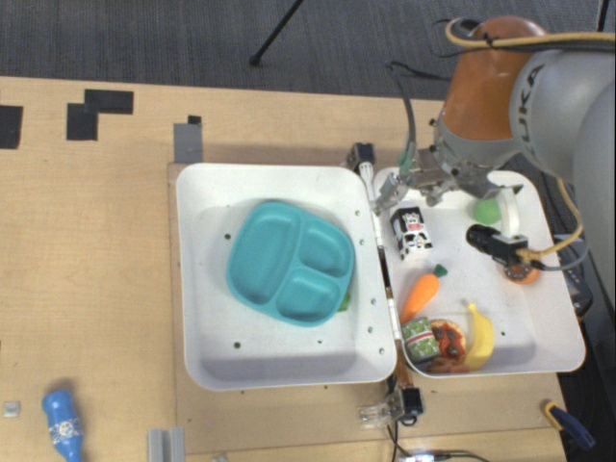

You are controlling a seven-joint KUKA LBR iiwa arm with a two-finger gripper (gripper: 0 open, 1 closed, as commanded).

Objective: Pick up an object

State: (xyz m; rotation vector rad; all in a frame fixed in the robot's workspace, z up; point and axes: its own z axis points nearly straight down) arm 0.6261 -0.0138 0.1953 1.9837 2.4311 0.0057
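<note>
- Camera view: my claw hangs low over the right bin, at its eleven o'clock corner; whether it is wide or narrow I cannot tell.
- Just below it, at six o'clock, lies a small black-and-white toy, apart from me as far as I can judge.
- Further toward six o'clock sit a carrot and a banana.
- The left bin holds a teal divided plate.
- Nothing is lifted yet; the whole pick remains.

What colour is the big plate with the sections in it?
The divided plate is teal, seen in the camera view, in the left bin.
</note>
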